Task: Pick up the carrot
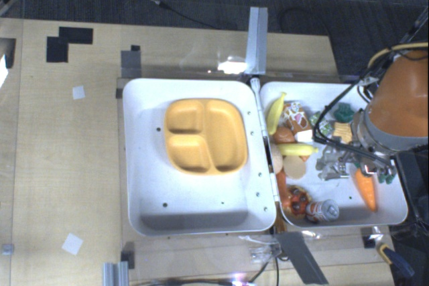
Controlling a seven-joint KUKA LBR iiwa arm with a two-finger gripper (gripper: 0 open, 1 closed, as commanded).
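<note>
We see the carrot (pixel 366 190) lying in the right bin (pixel 401 211), beside the gripper (pixel 335 166); jaw state indiscernible.

The grey metal claw (pixel 333 166) hangs low over the right shallow white bin (pixel 395 213), beneath the arm's orange band (pixel 402 100). Just to its right lies the tapered orange carrot (pixel 366 189), point toward the bin's near edge, apart from the claw. To the claw's left sit a yellow banana (pixel 275 112), a pale round item (pixel 295 167) and other small toy foods too jumbled to name. Below the claw lies a small silver can (pixel 326 210). Farther left, in the left white bin (pixel 144 164), rests a yellow three-compartment plastic plate (pixel 204 135). Both bins stand on the pale wooden desk (pixel 60 171).
</note>
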